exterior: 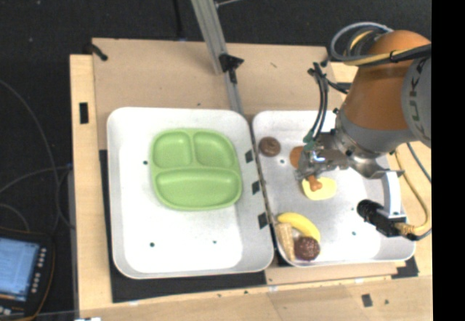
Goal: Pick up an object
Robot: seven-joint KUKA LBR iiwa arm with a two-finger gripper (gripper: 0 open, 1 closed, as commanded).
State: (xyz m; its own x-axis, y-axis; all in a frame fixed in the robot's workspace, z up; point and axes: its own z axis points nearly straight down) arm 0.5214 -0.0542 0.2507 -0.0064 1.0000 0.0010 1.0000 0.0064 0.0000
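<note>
- One pincer (314,171) hangs low over the middle of the right bin (341,243), its tip right at a small orange piece (314,184); whether it is spread or pressed together I cannot tell, so no grip can be claimed.
- That orange piece lies on a pale yellow disc (322,191), the likeliest target since the tool is lowered straight onto it.
- Just beside the tool, toward the bin's left wall, a brown-orange round thing (296,156) is half hidden, and a dark brown round one (269,146) sits nearer the far-left corner.
- At the near-left corner a banana (299,224), a dark reddish ball (306,248) and a tan piece (285,240) crowd against the wall, awkward to reach.
- Further out, the left bin (131,240) carries a green divided plate (196,169), well apart from the work.
</note>
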